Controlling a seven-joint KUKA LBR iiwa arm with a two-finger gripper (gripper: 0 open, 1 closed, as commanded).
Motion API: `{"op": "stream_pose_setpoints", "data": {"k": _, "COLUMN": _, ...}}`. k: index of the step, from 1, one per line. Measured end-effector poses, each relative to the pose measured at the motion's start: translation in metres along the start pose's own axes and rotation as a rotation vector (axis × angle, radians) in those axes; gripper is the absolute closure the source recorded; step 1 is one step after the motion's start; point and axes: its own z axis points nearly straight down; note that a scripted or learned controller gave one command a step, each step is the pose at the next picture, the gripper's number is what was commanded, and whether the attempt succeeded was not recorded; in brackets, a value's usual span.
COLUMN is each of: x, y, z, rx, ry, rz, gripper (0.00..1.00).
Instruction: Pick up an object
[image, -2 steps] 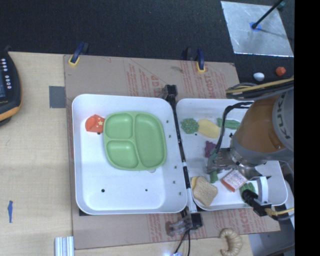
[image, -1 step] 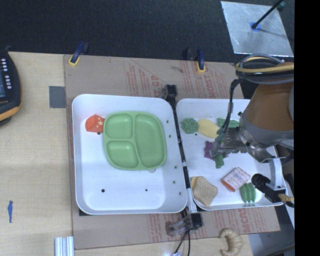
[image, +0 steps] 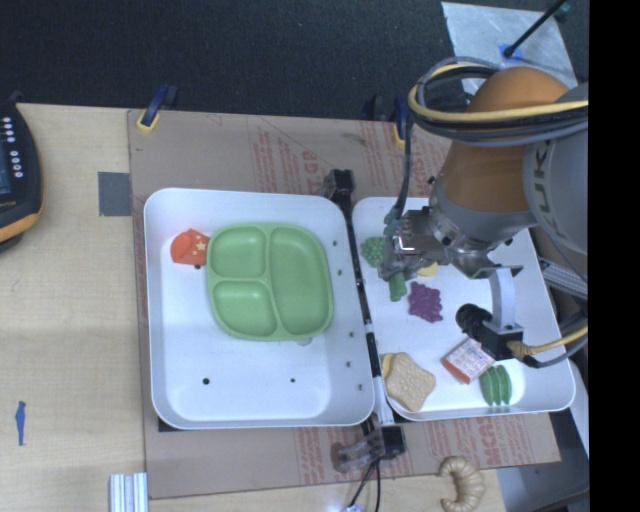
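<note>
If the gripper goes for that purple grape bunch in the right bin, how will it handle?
The purple grape bunch looks like a small toy, so probably light and stiff. Its lumpy surface may let the fingers slip off. It lies flat, so it seems unlikely to roll.

The arm (image: 500, 150) covers the far right corner of the right bin (image: 540, 300), and its jaws are too hidden among small green items (image: 385, 262) to tell their state. A black and orange device (image: 15, 165) is cut off at the desk's left edge. A yellow item (image: 429, 269) peeks out from under the wrist, too hidden to identify.
</note>
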Motion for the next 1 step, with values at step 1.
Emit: {"op": "stream_pose_setpoints", "data": {"k": 1, "x": 0.0542, "y": 0.0415, "z": 0.0162, "rx": 0.004, "ry": -0.002, "rz": 0.001, "gripper": 1.00}}
